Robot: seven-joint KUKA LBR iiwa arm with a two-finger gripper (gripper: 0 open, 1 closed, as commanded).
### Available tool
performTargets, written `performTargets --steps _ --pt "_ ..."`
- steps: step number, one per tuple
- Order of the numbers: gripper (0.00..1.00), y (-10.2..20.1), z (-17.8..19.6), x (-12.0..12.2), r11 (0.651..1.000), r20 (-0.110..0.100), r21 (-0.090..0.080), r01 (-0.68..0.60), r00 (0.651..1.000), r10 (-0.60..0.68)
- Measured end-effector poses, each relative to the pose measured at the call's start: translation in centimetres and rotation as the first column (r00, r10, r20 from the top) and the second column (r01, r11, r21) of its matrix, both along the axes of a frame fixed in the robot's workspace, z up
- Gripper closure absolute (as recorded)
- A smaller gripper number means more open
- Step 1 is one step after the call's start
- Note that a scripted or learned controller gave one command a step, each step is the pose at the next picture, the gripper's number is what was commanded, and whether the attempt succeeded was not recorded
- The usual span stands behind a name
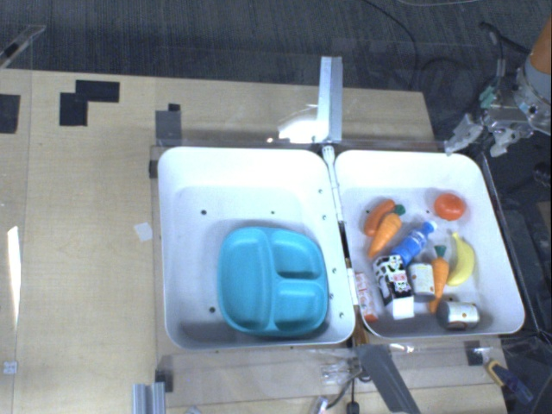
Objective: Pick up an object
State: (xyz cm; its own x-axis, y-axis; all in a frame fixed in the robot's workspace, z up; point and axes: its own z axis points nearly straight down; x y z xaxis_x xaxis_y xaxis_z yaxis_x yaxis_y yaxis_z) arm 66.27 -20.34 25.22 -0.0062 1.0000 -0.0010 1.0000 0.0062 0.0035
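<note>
You are looking at a blue tray [274,279] lying in the left bin [185,188]. Toys are clustering in the right bin [483,188]: carrots [385,227], bottle [412,243], tomato [449,205], banana [464,260]. The gripper [483,128] is hovering beyond the far right corner, grasping nothing visible; its state I cannot tell. The toys are lying down-left of it.

A blue divided tray [274,279] lies in the left white bin [185,188] on the wooden bench [78,257].
</note>
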Motion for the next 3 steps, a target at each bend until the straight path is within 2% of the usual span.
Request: performTargets --steps 1,2,3 --pt "0.00 0.0 0.0 0.0 1.000 0.000 0.000 0.000 1.000 0.000" --pt "0.00 6.3 -9.3 -3.9 0.994 0.000 0.000 -0.108 0.994 0.108" --pt "0.00 6.2 -9.2 -3.8 0.994 0.000 0.000 -0.107 0.994 0.107"
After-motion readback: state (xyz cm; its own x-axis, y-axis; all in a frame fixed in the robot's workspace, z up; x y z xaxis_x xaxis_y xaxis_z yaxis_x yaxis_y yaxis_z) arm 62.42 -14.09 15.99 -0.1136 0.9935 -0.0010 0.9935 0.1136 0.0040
